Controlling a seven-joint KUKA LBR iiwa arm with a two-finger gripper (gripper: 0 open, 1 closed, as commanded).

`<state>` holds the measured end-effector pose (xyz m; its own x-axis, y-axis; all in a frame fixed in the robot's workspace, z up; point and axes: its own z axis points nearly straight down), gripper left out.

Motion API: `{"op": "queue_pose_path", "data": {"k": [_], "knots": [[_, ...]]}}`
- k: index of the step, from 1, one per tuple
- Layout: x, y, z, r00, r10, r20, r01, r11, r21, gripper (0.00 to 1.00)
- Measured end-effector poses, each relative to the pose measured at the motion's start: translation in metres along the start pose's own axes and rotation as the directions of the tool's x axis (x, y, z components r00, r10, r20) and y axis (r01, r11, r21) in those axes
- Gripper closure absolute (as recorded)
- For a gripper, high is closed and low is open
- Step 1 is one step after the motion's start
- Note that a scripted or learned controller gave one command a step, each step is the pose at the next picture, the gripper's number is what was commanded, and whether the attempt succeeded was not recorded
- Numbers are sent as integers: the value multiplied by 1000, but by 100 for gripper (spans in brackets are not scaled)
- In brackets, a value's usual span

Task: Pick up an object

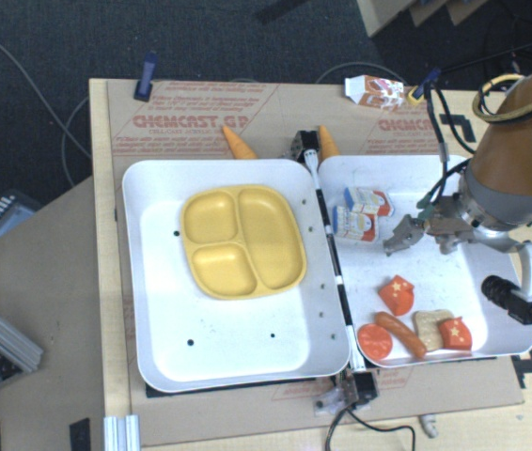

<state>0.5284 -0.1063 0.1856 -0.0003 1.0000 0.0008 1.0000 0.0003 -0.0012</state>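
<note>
My gripper (421, 241) hangs over the middle of the right bin (454, 172), its grey fingers spread open with nothing between them. Just to its left lies a small white, blue and red milk carton (358, 214). Below the gripper sits a red pepper piece (398, 294). Along the bin's front edge lie a round red tomato slice (375, 342), a sausage (403, 334), a slice of bread (432, 325) and another red piece (457, 333).
The left bin (153, 280) holds a yellow divided plate (243, 241). On the bench behind the bins lie two orange carrots (238, 144) (328, 142), a small carton (375, 90) and a blue clip (144, 76).
</note>
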Motion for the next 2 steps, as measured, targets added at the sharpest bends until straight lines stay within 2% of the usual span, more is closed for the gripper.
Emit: {"op": "queue_pose_path", "data": {"k": [1, 2], "knots": [[-5, -38, 101, 1000, 1, 1, -1, 1000, -1, 0], [-5, -38, 92, 1000, 2, 1, -2, 1000, -2, 100]]}}
